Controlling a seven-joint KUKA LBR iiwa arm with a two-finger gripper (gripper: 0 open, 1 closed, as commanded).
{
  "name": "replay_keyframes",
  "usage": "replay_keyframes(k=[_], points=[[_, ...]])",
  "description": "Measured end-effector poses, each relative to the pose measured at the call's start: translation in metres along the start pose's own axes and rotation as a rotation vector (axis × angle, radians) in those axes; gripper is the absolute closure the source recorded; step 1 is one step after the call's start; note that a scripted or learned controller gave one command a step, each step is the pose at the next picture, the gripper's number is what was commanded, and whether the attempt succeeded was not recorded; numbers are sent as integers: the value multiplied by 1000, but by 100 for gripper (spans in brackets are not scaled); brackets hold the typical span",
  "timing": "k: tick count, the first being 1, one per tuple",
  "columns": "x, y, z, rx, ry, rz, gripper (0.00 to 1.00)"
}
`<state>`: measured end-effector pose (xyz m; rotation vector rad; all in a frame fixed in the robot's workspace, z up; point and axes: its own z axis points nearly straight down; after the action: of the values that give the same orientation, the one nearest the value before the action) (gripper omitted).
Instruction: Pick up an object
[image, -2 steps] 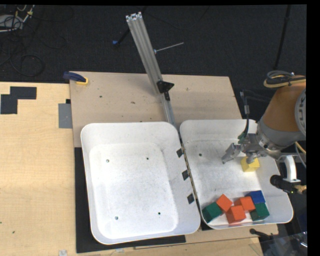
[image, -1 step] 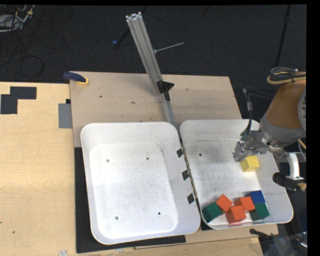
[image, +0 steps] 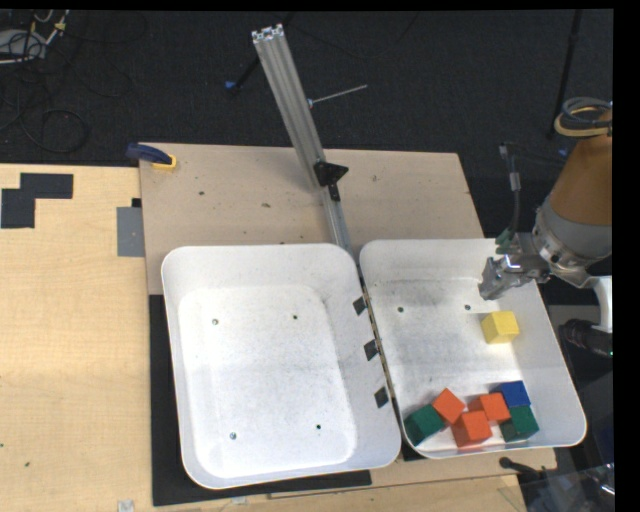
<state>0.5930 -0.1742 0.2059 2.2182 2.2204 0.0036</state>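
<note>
A yellow block lies alone in the right bin, near its right side. At the bin's front edge sits a cluster: three orange blocks, two green blocks and a blue block. My gripper hangs just above and slightly left of the yellow block, over the bin's back right part. No block is between its fingers as far as I can see.
The left bin lies beside the right one. A slanted aluminium rail rises behind the bins. A blue and yellow clamp sits at the bench's back left corner. Cables hang at the right.
</note>
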Motion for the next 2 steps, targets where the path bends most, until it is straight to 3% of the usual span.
replay_keyframes(k=[1, 2], points=[[-1, 1, -38, 1, 0, 1, 100], [58, -13, -32, 8, 4, -3, 100]])
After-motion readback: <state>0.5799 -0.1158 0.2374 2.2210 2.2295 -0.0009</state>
